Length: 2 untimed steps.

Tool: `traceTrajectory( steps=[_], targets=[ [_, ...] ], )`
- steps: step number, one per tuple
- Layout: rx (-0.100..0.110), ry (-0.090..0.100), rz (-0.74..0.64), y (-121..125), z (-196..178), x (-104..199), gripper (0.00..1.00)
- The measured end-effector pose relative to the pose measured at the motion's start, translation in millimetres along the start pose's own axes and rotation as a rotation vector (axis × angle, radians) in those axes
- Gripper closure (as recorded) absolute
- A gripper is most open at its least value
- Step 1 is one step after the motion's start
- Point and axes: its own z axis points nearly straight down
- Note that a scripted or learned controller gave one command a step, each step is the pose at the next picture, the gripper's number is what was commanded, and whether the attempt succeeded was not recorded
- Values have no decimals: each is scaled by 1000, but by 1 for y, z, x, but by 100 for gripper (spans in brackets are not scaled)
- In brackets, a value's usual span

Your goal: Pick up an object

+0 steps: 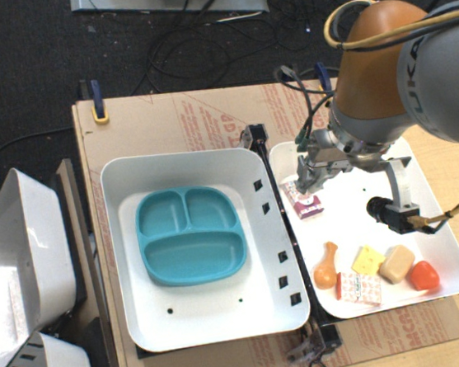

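Nearest lay a red ball (423,276), tan block (397,263), yellow piece (368,259) and orange gourd (327,267) in the right bin (448,236), while farther back the pincer (308,179), its spread impossible to tell, hung just above a small purple-and-white packet (305,204).

Bench board (205,123) red print (illegible), nothing readable

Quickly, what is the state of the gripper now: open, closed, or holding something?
Gripper: cannot be told; it hangs over the small packet in the right bin.
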Motion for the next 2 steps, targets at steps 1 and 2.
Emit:
traceTrajectory(
  steps=[1,2],
  targets=[
    [-1,0,-1,22,-4,52,100],
    [0,-1,0,51,7,100,100]
  ],
)
